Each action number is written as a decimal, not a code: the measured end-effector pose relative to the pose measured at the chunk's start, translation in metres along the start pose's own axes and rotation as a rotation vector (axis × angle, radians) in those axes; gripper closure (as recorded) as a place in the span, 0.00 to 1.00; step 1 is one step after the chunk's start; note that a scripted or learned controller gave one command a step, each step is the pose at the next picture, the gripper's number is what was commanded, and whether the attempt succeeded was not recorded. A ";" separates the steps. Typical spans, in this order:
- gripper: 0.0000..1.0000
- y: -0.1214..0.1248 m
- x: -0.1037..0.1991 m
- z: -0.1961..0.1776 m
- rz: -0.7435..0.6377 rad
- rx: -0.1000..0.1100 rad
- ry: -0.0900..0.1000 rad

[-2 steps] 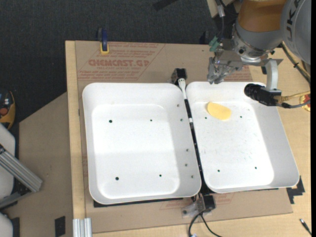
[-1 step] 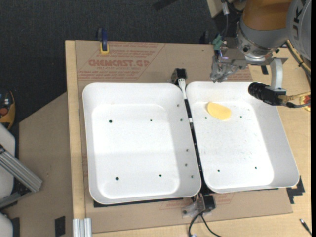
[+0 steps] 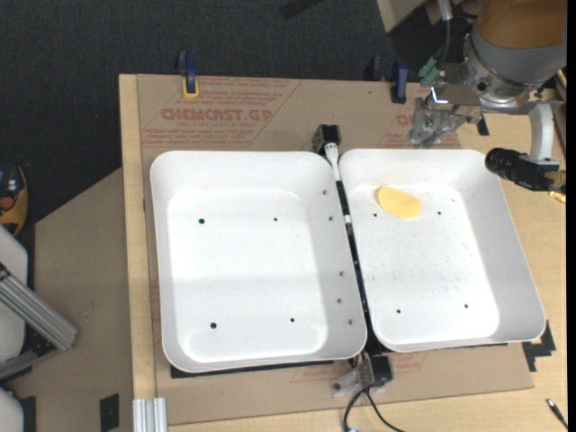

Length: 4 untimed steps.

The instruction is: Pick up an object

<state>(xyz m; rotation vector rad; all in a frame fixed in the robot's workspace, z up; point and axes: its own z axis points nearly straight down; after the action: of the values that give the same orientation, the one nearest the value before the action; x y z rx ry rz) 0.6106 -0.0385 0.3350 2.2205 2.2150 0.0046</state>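
Note:
A flat yellow oval object (image 3: 399, 202) lies in the right bin (image 3: 504, 268), close to its far left corner. My gripper (image 3: 435, 130) hangs over the bench just beyond that bin's far rim, up and a little to the right of the yellow object and well apart from it. I see nothing held in it. The grey arm with its orange band (image 3: 522, 12) comes in from the upper right.
The left bin (image 3: 180, 268) sits beside the right one, with a black divider strip (image 3: 346, 232) between them. Blue clamps (image 3: 188, 68) (image 3: 400, 79) hold the brown board at its far edge. A black fitting (image 3: 517, 166) sticks out by the right bin's far right corner.

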 end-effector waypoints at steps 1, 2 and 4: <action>1.00 -0.020 -0.112 -0.013 0.009 0.001 -0.005; 1.00 -0.038 -0.028 0.034 -0.010 0.012 0.006; 1.00 0.040 -0.013 -0.043 -0.003 -0.012 -0.001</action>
<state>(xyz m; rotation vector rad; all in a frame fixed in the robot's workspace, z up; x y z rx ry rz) 0.6502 -0.0517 0.3781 2.2104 2.2121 0.0160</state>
